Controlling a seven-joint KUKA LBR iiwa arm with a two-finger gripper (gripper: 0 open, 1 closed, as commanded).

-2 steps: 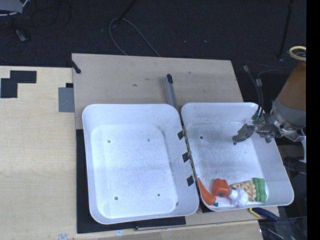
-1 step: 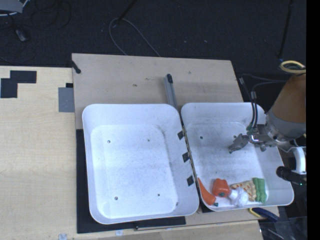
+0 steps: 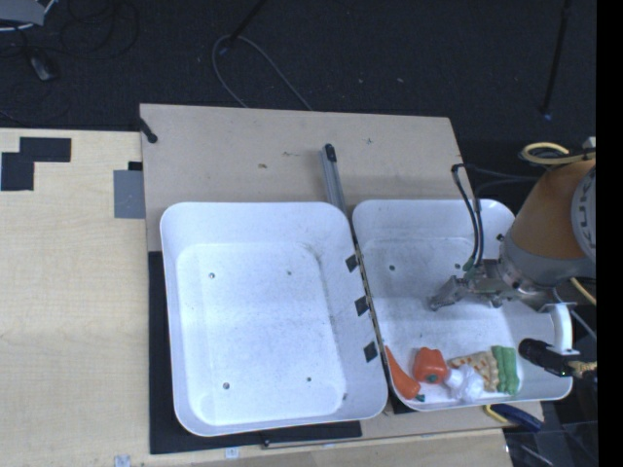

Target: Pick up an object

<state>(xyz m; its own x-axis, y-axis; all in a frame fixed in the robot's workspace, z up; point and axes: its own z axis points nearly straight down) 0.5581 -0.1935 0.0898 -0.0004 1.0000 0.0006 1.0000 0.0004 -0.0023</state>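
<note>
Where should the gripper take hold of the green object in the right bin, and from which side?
Grip the green object across its narrow middle, coming from straight above. It lies flat and elongated by the right bin's near wall, with a tan item against its left, so side approaches look blocked.

Arm point(image 3: 545, 232): grey body, wide orange band above wrist, black cable along side, grey metal gripper point(image 3: 443, 300).

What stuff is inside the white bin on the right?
In the right bin, near its front edge: an orange piece, red toy, tan thing, green thing. The gripper hovers above.
</note>
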